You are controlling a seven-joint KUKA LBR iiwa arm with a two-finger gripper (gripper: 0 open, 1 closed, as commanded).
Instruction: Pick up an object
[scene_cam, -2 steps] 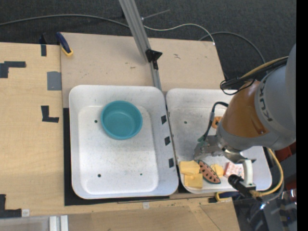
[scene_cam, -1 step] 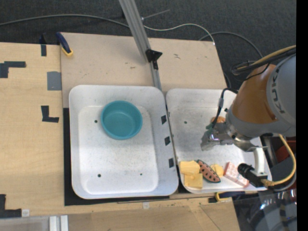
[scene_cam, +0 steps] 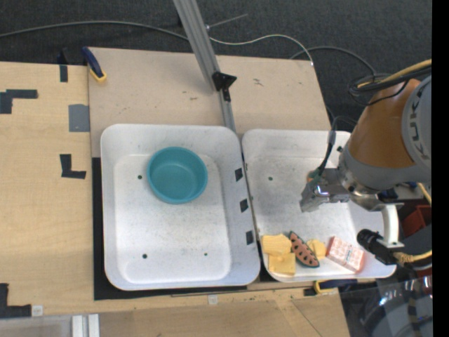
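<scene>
Camera view puts the clutter nearest me along the front edge of the right shallow white plastic bin (scene_cam: 280, 153): two yellow foam-like blocks (scene_cam: 279, 253), one stacked just ahead of the other, a dark leaf-shaped piece with orange spots (scene_cam: 304, 250) leaning against them, a small yellow piece (scene_cam: 319, 247) beside that, and a pink and white rectangular packet (scene_cam: 345, 253) toward the bin's front right corner. Above these I see the grey metal jaws (scene_cam: 313, 195) hanging over the bare middle of that bin, apart from every object; I cannot tell whether they are open or closed, and nothing shows between them. The grey arm with its orange band (scene_cam: 382, 135) comes in from the right behind them. Further left, the second shallow white bin (scene_cam: 126, 251) carries a round teal plastic bowl (scene_cam: 177, 175), upright, in its rear half. Beyond both bins, on the tan counter (scene_cam: 154, 83), a grey metal pole (scene_cam: 200, 37) slants away, and a blue and yellow clamp (scene_cam: 93, 63) sits at the far left corner.
</scene>
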